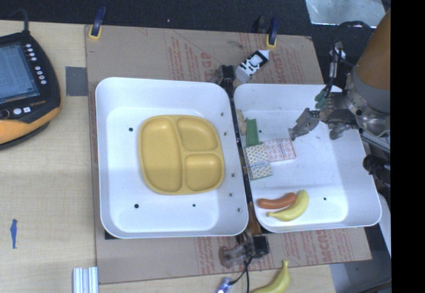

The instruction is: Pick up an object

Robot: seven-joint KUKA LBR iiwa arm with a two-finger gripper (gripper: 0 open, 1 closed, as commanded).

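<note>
Approach step judged in hand: gripper [300, 127] is poised over the right bin [345, 208], fingers seemingly parted with nothing seen between them, nearest the cloth [269, 155], with sausage [275, 202] and banana [291, 208] near the front wall; a descent is called for; the arm is cut off at right.
</note>
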